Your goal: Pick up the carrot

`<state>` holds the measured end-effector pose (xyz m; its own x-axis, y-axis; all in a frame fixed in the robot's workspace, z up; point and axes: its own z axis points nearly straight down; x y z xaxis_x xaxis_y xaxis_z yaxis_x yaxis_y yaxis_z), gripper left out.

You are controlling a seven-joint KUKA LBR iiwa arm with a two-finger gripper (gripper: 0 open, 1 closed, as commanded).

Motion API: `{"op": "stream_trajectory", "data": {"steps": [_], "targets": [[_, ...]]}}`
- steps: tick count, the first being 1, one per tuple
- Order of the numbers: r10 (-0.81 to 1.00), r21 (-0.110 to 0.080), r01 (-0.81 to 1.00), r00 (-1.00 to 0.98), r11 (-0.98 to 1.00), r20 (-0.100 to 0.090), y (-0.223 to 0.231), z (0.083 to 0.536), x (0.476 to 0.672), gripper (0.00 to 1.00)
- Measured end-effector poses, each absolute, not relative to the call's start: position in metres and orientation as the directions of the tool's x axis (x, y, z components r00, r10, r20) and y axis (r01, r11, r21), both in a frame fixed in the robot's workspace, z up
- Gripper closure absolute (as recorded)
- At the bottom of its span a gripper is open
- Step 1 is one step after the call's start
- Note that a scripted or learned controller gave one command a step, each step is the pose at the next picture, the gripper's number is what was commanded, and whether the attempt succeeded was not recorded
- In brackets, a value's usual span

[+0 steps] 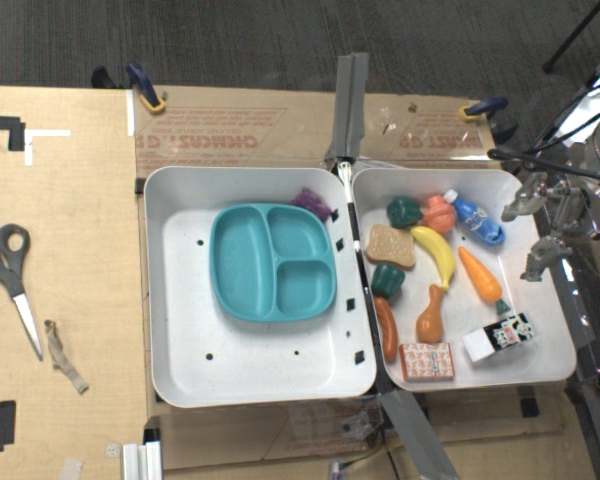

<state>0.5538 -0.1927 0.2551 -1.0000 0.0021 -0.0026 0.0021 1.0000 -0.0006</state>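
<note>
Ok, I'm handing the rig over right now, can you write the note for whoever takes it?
Tool: at the right bin's right edge, above the rim, holding nothing I can see.
Carrot: lying in the right bin, between the banana and the tool, untouched.
Nearby: blue bottle above it, milk carton below.
Teal tray: in the left bin.
Done: nothing yet.
Left: reach to the carrot, grasp, lift.

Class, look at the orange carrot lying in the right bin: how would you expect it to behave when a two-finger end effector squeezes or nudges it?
The carrot looks like smooth moulded plastic, so probably stiff and light. Its tapered, rounded body may slip out of a squeeze towards the thin end. Lying flat, apart from the banana, it would likely roll or pivot if nudged sideways.
</note>
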Motion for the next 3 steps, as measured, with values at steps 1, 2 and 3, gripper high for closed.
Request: {"op": "stream_trajectory", "data": {"steps": [1, 2, 3], "targets": [[0.002, -0.001, 0.002, -1.000, 1.000, -0.002, -0.182, 0.120, 0.547, 0.00], [0.039, -0.001, 0.039, -0.999, 0.999, -0.005, -0.186, 0.093, 0.570, 0.00], [0.035, -0.003, 0.035, -0.999, 0.999, -0.010, -0.185, 0.104, 0.572, 1.00]]}}
